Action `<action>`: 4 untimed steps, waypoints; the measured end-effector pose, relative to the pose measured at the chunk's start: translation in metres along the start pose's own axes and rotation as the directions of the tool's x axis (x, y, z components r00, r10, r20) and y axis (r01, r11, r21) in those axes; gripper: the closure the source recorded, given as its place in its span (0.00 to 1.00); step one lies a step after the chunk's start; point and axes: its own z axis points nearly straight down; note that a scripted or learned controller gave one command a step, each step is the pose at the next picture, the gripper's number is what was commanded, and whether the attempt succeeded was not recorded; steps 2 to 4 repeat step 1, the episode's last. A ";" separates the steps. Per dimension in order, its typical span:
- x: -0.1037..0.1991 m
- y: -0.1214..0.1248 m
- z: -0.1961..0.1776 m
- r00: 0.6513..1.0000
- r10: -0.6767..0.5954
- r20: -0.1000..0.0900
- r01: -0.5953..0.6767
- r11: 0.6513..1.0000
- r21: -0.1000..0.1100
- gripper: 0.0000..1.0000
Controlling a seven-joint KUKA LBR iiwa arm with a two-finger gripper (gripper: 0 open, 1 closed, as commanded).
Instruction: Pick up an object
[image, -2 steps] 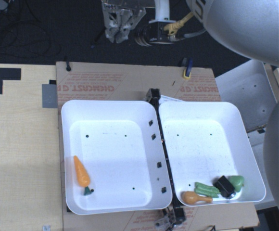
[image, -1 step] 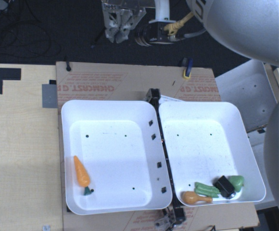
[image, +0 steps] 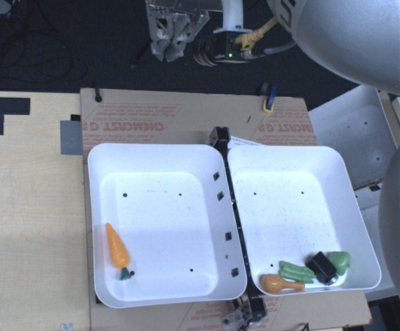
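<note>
Bench: cardboard (image: 186, 119) under two bins.
Left bin (image: 155, 158): carrot (image: 116, 246) at 8 o'clock.
Right bin (image: 290, 158): pear (image: 281, 283), green pod (image: 296, 272), black block (image: 321, 267) at 5 o'clock.
Gripper (image: 174, 38): raised at 12 o'clock beyond the bins, carrying nothing; finger state cannot tell.

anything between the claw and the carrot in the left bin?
Nothing visible. The claw hangs above the bench's far edge, beyond both bins. The carrot lies alone by the left bin's near-left wall, open from above. The other items cluster in the right bin's near corner.
</note>
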 end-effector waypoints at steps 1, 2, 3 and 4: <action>0.000 0.000 0.000 1.000 0.000 0.000 0.000 1.000 0.000 1.00; 0.000 0.000 0.000 1.000 0.000 0.000 0.000 1.000 0.000 1.00; 0.000 0.000 0.000 1.000 0.000 0.000 0.000 1.000 0.000 1.00; 0.000 0.000 0.000 1.000 0.000 0.000 0.000 1.000 0.000 1.00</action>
